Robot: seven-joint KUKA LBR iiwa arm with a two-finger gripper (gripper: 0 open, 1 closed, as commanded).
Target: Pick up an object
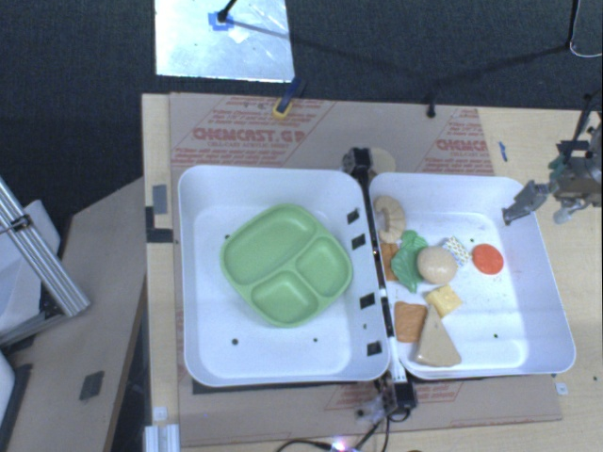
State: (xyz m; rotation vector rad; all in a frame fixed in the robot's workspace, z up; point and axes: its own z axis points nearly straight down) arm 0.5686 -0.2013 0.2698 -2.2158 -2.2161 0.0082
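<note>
Food pieces lie in the right bin (546,347): nearest, a tan wedge (436,343) and cracker (409,320); then a yellow cube (445,300), beige ball (436,264), green leaf (409,257) and red disc (487,258); farthest, a pretzel (389,217). The left bin (203,347) holds a green tray (286,265). The gripper (544,202), fingers spread and holding nothing, hangs over the right bin's far right rim.

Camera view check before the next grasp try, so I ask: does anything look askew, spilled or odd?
The green divided plate sits turned askew in the left bin. The toy food is crowded against the right bin's left wall; nothing has spilled.
</note>
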